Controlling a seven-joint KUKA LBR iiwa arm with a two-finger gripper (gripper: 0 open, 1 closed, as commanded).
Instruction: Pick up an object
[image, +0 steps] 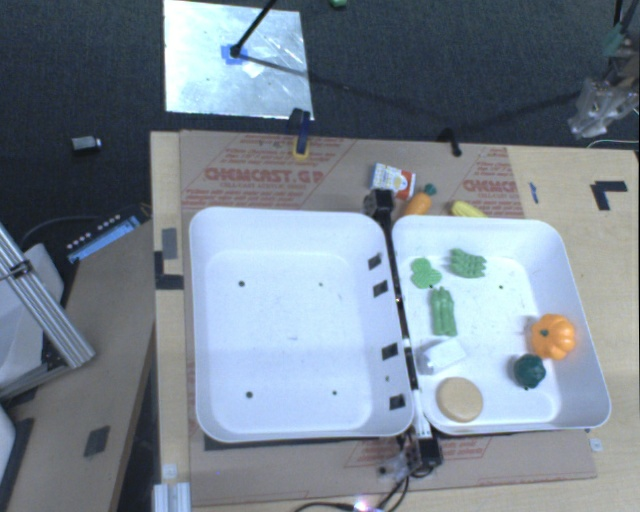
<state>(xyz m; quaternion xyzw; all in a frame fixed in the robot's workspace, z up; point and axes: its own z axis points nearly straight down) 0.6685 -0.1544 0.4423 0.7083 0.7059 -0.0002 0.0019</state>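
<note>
Objects for picking all lie in the right bin (586, 352), which sits side by side with the left bin (290, 330) on the bench (330, 160). Nearest the camera, at about seven o'clock in the right bin, a round tan disc (460, 399) lies flat. Just beyond it, at its eleven o'clock, sits a small white block (441, 354), close to the disc, though I cannot tell whether they touch. Over at four o'clock in the bin there is a dark green ball-like piece (529, 371), and just beside it, at its one o'clock, an orange pumpkin (552, 336).

Farther back, near the bin's middle, a long green vegetable (443, 311) lies lengthwise. Past it, a flat green leafy piece (425, 272) sits at eleven o'clock in the bin, and a ridged green piece (466, 263) just to its right, near the far wall.

Beyond the bin's far rim, on the bench, lie a yellow piece (466, 210), an orange carrot (417, 203) and a white and red packet (392, 179), clustered near the seam between the bins.

My gripper (603, 100) hangs well apart from all of these, at one o'clock from the right bin, past the bench's far edge. It looks pale and blurred there, and whether it is open or closed I cannot tell.
</note>
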